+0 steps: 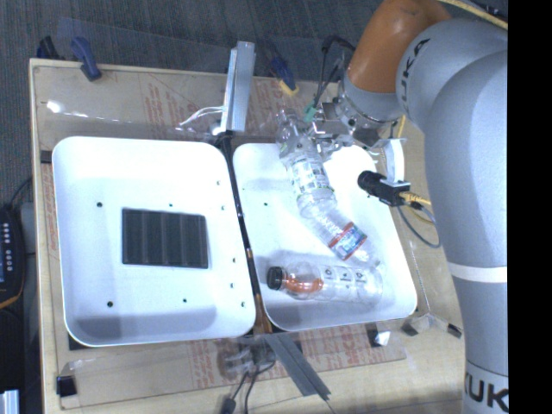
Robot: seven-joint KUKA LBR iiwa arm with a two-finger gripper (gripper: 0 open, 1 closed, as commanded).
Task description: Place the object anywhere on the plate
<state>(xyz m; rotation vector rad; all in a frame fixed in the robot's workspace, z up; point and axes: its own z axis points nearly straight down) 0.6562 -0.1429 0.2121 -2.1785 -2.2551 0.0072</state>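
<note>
A dark ribbed rectangular plate (164, 237) lies flat in the middle of the left bin (86, 171). The right bin (259, 171) holds three clear plastic bottles. One clear bottle (308, 177) stands tilted near the bin's back, its top reaching up into my gripper (297, 136), which hangs right over it. A second bottle (338, 228) with a red and blue label lies slanted just in front of the first. The third bottle (326, 281), with a black cap and orange liquid, lies along the front wall.
The grey arm with its orange band (388, 41) fills the right side, over the right bin's far corner. A black cable plug (379, 185) sticks out beside the bin's right wall. A metal post (236, 89) stands behind the seam between the bins.
</note>
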